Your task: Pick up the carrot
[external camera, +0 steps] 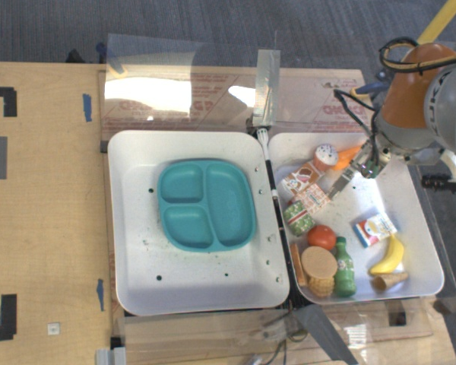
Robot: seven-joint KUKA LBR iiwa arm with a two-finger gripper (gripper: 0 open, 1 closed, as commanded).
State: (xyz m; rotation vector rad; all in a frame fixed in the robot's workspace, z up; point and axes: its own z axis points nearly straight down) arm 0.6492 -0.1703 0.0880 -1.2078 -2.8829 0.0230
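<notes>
My arm (441, 105) is grey with an orange band (410, 90); black cables (357, 101) loop at my wrist's nine o'clock side.

Two bins sit side by side on the worktop (45, 204). The left bin (129, 280) holds a sectioned plate (207, 204) at its middle. In the right bin (418, 226), the carrot (347, 156) lies near the back edge, with a small bottle (326, 155) just left of it. The end effector (339, 184) hangs just in front of the carrot, beside a carton (305, 189) to its left. A tomato (321, 237) lies near the bin's middle. A round cookie (319, 268) and a bottle (343, 268) lie at the front edge. A small box (373, 229) sits right of the middle, and a banana (389, 256) lies towards the front right corner.
</notes>
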